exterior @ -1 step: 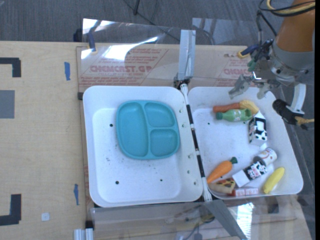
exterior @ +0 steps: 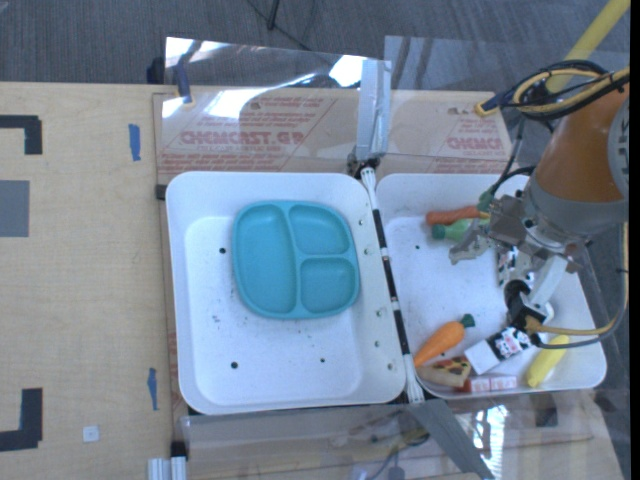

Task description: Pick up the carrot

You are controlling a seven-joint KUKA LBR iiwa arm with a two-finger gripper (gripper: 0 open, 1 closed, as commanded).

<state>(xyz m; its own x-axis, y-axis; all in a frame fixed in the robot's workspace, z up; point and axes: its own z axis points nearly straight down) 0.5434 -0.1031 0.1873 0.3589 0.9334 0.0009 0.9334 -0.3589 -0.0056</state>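
Carrots, two of them, lie in the right bin (exterior: 585, 380), and we start at the gripper (exterior: 470, 246), which hangs over the upper middle of that bin. We cannot tell whether it is open or closed, and we see nothing held in it. Just up and left of it lies the upper carrot (exterior: 452, 214), running roughly across the frame, with a green thing (exterior: 455, 232) touching its lower side. The grey arm with its orange band (exterior: 580, 158) rises toward the upper right of the frame.

Well below the gripper, near the bin's lower left corner, lies the lower carrot (exterior: 440, 343), tilted, its green top pointing up and right. Just beneath it rests a tan wedge (exterior: 447, 371). To the right of these we see a small white box with black marks (exterior: 508, 344), and beyond it a yellow thing (exterior: 545, 365) near the bin's lower right edge.

The left bin (exterior: 200, 298) holds a teal divided plate (exterior: 295, 258) in its upper middle.
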